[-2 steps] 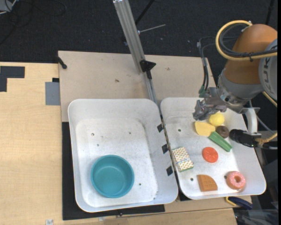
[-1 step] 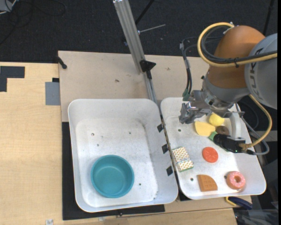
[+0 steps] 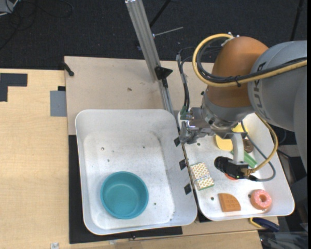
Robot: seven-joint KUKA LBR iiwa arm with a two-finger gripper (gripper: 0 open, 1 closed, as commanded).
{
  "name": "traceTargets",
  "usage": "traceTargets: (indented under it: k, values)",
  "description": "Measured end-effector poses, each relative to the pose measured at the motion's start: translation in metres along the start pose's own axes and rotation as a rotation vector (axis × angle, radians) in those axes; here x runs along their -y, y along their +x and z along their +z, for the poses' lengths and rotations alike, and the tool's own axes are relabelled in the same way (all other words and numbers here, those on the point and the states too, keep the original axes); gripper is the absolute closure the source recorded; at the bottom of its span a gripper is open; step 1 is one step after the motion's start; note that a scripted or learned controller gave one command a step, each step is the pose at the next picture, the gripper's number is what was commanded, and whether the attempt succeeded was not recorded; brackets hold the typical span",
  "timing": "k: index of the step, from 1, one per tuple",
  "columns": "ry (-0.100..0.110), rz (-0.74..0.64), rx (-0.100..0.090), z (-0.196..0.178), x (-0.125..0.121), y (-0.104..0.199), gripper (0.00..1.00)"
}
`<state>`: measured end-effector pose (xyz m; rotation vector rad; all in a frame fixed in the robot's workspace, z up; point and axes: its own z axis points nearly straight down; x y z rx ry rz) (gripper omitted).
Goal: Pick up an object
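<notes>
nearest, a round teal plastic bowl (image 3: 124, 194) sits in the left white bin (image 3: 93, 134). in the right white bin (image 3: 280, 204) lie a pink frosted doughnut (image 3: 260, 199), a tan waffle piece (image 3: 229, 202) and a checkered packet (image 3: 201, 175). farther back, the gripper (image 3: 189, 131) hangs over the bins' shared edge, fingers' state cannot be told, nothing visibly held. judged step: approach; next, descend onto one item.

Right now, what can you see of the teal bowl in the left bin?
The teal bowl is round, smooth and plastic-looking, with nothing visible inside. It sits upright, mouth up, in the near part of the left bin, on its speckled white floor. Nothing else touches it. The gripper is apart from it, over by the wall between the bins.
</notes>
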<state>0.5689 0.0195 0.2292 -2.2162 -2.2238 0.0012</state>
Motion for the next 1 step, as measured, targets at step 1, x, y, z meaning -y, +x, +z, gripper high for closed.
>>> traceTargets:
  k: [1]
  values:
    - [-0.002,0.001,0.001,-0.0090,0.0175,0.0430,1.00]
